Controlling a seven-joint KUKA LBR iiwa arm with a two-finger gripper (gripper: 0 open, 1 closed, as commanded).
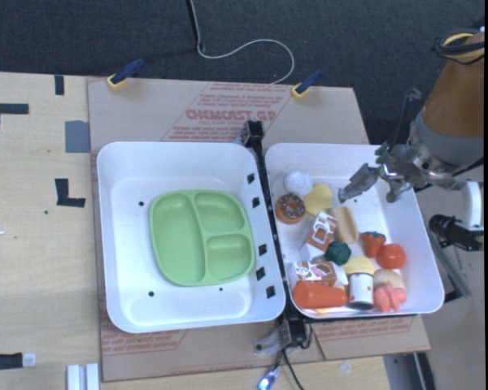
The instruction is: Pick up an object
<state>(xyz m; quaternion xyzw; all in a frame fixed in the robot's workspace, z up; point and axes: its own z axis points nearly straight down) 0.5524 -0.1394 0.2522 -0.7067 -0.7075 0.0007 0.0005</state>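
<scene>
The toy food pieces [342, 258] lie heaped in the right-hand white bin [427, 254], filling its lower half toward the lower right of the frame: a chocolate doughnut [290, 207], a yellow lemon-like piece [317, 197], a small white ball [298, 180], a red tomato [392, 256], a long orange-red piece [319, 296] along the bottom wall and a small can [360, 289] beside it. They look like hollow plastic, so probably light, stiff and rather slick, prone to roll or squirt out of a pinch. The doughnut or the lemon piece, at the heap's upper edge with bare floor near them, seem the easiest to take across their middle. The gripper [372, 179] hovers over the bin's upper right with its fingers spread and nothing between them. The left bin [122, 218] holds a green divided plate [202, 236].
</scene>
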